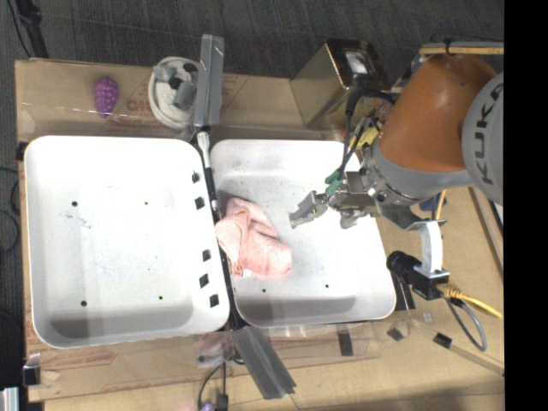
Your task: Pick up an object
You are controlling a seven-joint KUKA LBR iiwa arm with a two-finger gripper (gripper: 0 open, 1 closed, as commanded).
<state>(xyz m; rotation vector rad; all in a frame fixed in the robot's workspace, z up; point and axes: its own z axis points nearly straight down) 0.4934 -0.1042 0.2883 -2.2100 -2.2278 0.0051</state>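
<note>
A crumpled pink cloth (251, 240) lies in the right bin (360, 294), against its left wall beside the divider. The gripper (306, 212) hangs above the bin's middle, just right of the cloth and apart from it; its fingers hold nothing, though whether they are apart or together I cannot tell.

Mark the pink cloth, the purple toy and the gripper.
pink cloth (252, 241): camera view, middle of the crumpled fabric.
purple toy (105, 95): camera view, centre of its body.
gripper (301, 215): camera view, at the tips of its fingers.
</note>
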